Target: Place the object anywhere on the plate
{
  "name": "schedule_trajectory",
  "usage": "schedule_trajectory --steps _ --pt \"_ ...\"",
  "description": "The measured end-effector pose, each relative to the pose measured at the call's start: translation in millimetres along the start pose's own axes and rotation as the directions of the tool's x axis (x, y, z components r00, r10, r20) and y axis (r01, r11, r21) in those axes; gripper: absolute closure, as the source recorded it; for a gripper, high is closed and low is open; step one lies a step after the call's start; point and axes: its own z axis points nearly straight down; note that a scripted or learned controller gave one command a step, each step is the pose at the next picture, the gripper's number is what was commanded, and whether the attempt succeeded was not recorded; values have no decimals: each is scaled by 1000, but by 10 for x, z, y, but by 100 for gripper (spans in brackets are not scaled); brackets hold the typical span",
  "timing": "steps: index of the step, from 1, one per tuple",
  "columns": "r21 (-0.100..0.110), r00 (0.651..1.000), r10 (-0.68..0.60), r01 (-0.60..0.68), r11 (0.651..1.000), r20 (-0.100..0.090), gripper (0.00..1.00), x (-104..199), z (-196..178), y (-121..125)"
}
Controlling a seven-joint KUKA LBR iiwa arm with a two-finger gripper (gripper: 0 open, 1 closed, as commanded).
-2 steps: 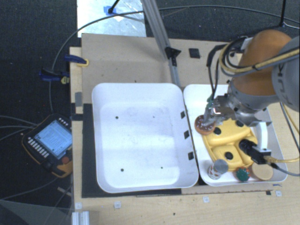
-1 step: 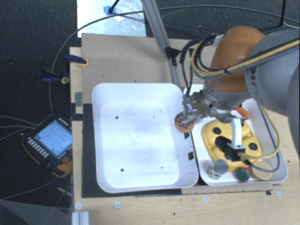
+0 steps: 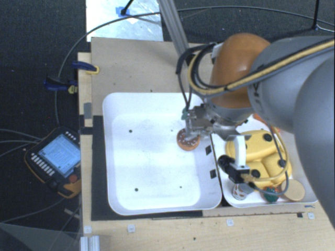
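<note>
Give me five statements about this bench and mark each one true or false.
1. The pincer is over the left bin. True.
2. A small round brown object sits right under the pincer. True.
3. The yellow object lies in the left bin. False: it is in the right bin.
4. The handheld controller rests inside a bin. False: it lies off the bench, left of it.
5. The arm's orange band is above the pincer. True.

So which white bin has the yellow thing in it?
The right bin, under the arm, holds the yellow thing. The left bin has just a small brown round piece.
</note>
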Motion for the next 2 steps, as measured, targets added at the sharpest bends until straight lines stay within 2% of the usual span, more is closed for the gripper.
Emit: schedule_trajectory --steps 1,2 --pt "-2 1000 -1 1 1000 -1 100 537 -83 -22" --pt "-1 1000 4 -4 1000 1 0 503 -79 -20"
